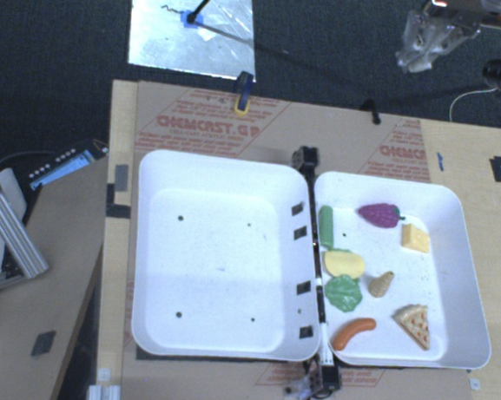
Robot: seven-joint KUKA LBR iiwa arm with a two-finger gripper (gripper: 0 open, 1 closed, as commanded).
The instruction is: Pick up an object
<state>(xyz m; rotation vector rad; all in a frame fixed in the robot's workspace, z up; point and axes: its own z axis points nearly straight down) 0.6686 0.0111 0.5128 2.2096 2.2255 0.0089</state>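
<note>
The right bin (463,257) holds several toy foods: a purple eggplant (379,215), a yellow cheese block (416,238), a green cucumber (326,227), a pale yellow piece (344,263), a green leafy piece (343,292), a tan cone-shaped piece (382,284), an orange sausage (353,332) and a pizza slice (415,325). My gripper (418,46) hangs high at the top right, beyond the bench's far edge and well away from the bins. It looks blurred and pale.
The left bin (215,257) lies beside the right one, joined by a black clipped seam (314,270). A yellow and blue clamp (242,94) sits on the cardboard at the back. A shiny metal sheet (194,23) lies on the floor behind.
</note>
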